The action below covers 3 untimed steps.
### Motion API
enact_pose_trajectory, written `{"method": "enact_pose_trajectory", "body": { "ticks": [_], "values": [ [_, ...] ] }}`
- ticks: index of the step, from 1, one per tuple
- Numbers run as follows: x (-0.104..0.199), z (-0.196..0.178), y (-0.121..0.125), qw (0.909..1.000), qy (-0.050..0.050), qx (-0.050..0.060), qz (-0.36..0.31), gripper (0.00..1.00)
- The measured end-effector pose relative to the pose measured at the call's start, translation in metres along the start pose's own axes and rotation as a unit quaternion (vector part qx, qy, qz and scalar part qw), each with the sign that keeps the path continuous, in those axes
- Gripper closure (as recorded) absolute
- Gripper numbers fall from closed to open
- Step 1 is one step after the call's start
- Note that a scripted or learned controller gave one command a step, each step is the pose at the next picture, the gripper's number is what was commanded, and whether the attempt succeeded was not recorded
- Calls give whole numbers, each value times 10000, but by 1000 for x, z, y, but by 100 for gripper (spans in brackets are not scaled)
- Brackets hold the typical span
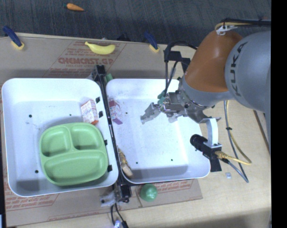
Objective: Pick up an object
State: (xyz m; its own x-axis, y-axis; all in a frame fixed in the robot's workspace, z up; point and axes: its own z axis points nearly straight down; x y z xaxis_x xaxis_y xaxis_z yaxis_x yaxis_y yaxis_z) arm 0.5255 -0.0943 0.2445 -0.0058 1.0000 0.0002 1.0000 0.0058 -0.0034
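Right now we count two white bins side by side on the desk (243, 184): the left bin (20, 94) and the right bin (148, 160). We see one green divided plate (74, 153) lying in the left bin, with one small red-and-white packet (89, 111) just beyond its far edge. In the right bin we find one small crumpled wrapper (114, 110) near the left wall and one tan object (124, 166) at the near left corner, against the wall. One yellow banana (100, 47) lies on the cardboard beyond the bins, one green ball (148, 192) rests just in front of the right bin, and one orange carrot-like piece (75, 6) lies on the floor past the desk. We count three blue clamps along the far edge. The one gripper (150, 113) hangs over the middle of the right bin, apart from the wrapper; we cannot tell how far its jaws stand apart, and we see nothing between them
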Motion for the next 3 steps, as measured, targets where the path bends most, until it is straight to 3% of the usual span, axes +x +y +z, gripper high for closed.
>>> {"method": "enact_pose_trajectory", "body": {
  "ticks": [1,2,3],
  "values": [
    [-73,21,-18,10000,-8,3,7,0],
    [-113,62,11,10000,-7,-1,1,0],
    [-116,130,-50,10000,6,10,-1,0]
  ]
}}
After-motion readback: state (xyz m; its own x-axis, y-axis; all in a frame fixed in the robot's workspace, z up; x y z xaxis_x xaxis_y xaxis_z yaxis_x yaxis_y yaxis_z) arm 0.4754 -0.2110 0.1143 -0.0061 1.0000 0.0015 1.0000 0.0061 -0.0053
